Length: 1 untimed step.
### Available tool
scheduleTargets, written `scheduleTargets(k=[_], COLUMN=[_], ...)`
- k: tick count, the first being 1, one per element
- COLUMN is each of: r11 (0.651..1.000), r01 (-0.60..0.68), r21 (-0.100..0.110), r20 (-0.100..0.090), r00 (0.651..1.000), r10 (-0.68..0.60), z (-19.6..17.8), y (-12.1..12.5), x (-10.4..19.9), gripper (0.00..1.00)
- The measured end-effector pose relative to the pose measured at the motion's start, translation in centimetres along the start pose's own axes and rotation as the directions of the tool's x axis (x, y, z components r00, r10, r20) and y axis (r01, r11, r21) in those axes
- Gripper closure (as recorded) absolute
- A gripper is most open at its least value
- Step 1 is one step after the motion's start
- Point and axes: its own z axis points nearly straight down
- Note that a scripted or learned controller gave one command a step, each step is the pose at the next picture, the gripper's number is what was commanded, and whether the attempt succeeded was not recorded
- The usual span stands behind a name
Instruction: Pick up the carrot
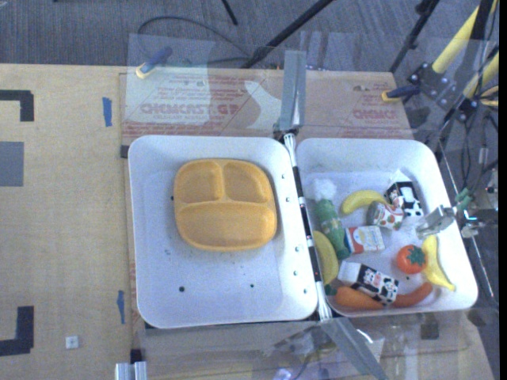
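Task barely begun, by the look of it. Carrot [360, 298] lying flat along near edge of right bin [444, 161], partly covered in the middle by a black-and-white cow-print carton [375, 282]; orange ends visible on either side. Not lifted, not touched. Gripper [438, 221] seen at right side of same bin, above the yellow banana [435, 263] and beside the tomato [409, 259], apart from the carrot. Fingers too small and blurred to read; open or closed, cannot tell. Nothing seen between them. Left to do: move to near edge, come down on an exposed end of the carrot, close, lift clear. Carton on top likely to get in the way. Left bin [150, 212] holding 1 yellow 3-compartment plate [225, 204]. Writing: red lettering on cardboard behind the bins, reading roughly "CHEMCAST" [181, 109], mirrored or faint; second patch behind right bin illegible. Labels on small cartons too small to read.
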Motion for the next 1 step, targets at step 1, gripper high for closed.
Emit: scheduleTargets(k=[1], r11=[0.963], r01=[0.268], r21=[-0.006], r20=[0.003], r00=[0.963], r10=[-0.268], z=[12.7], y=[-0.08], x=[4.51], gripper=[0.0])
